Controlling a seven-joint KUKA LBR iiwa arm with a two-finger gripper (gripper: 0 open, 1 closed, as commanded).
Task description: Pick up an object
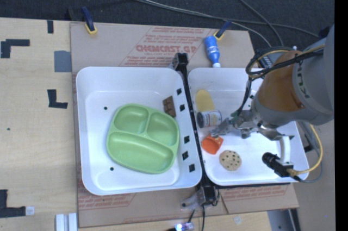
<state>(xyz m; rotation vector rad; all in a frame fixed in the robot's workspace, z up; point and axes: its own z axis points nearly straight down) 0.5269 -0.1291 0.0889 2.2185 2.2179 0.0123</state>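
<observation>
The gripper (224, 128) hangs low in the right bin (272, 175), beside the small jar (209, 118); how its jaws stand I cannot tell. Just below lie an orange cup (212, 143) and a spotted cookie (230, 160). The left bin (87, 116) holds a green divided plate (143, 137) (upright).

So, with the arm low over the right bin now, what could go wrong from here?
1. The small jar, the yellow piece and the orange cup lie close together by the divider; the gripper could push one aside instead of taking it.
2. The cookie lies flat, so it may slip out.
3. Cables hang near the wrist and might snag.
</observation>
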